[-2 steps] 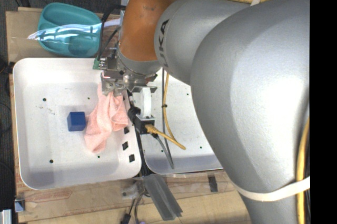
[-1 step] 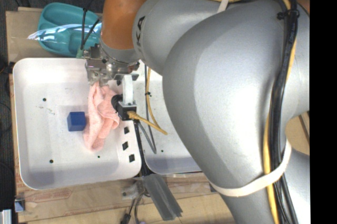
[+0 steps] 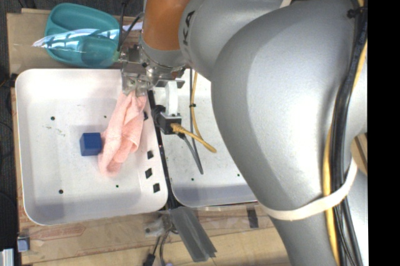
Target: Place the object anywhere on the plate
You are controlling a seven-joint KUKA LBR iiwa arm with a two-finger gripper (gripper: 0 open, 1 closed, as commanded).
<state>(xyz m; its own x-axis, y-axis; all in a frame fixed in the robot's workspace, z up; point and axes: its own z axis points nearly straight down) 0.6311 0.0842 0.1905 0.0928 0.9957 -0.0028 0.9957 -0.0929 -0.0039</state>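
A pink cloth (image 3: 122, 132) hangs over the left white bin (image 3: 37, 108), its top end pinched between the fingers of my gripper (image 3: 135, 87), which is shut on it. The cloth's lower end trails down toward the bin floor, and I cannot tell whether it touches. A teal plate (image 3: 80, 34) sits beyond the bin's far edge at the upper left, up and to the left of the gripper. Something shiny and plastic lies across its front.
A small blue cube (image 3: 90, 143) rests on the left bin's floor just left of the cloth. The grey arm covers most of the right bin (image 3: 206, 190). A yellow cable (image 3: 195, 138) loops over that bin.
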